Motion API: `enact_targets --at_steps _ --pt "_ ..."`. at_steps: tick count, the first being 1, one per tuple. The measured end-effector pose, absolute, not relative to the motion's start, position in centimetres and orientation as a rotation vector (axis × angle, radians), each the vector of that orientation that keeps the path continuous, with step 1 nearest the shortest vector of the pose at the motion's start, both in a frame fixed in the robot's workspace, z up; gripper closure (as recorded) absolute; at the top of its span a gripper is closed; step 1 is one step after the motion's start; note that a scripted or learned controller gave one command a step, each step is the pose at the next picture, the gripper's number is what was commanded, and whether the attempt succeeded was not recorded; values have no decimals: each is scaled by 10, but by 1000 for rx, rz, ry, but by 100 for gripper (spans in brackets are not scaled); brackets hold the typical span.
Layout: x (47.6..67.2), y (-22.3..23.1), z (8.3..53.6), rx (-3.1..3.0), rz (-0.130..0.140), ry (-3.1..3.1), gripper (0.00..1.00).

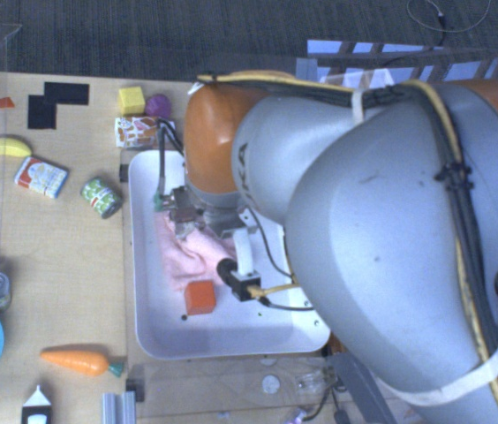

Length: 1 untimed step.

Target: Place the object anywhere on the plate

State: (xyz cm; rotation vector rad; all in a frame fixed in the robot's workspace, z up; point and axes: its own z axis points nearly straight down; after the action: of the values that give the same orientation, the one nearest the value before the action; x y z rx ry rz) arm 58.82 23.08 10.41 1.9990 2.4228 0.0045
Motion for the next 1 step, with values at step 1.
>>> enact_targets --at_steps 1 --pt "606 144 156 1944 8 2463 100"
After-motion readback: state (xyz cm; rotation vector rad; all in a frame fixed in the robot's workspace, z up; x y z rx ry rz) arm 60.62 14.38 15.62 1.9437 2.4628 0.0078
